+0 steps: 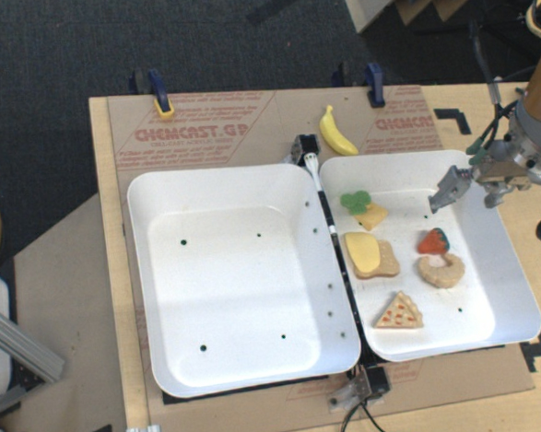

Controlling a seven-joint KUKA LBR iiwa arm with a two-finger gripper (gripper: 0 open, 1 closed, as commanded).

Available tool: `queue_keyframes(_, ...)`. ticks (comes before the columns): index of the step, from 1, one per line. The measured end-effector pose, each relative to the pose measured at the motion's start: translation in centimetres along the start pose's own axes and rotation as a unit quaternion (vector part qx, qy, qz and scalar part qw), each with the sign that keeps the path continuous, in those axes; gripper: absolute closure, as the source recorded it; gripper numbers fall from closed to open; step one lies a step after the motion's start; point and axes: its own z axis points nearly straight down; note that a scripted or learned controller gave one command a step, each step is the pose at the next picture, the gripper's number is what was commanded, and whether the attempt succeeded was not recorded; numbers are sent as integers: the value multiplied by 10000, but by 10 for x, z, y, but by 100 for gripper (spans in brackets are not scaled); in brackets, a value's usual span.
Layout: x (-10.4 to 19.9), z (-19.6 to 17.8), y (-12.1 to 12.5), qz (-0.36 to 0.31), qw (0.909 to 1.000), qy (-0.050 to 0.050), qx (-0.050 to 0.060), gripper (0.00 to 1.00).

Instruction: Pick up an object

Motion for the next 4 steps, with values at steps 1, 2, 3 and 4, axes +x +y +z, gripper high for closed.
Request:
queue_keyframes(1,0,-11,1,-2,10000,-6,-15,100)
queue_keyframes(2,72,-62,-9,-33,10000,2,-24,100)
queue_keyframes(3,191,44,-4,-53,10000,21,50,100)
queue_keyframes(4,230,21,78,-24,10000,4,-42,100)
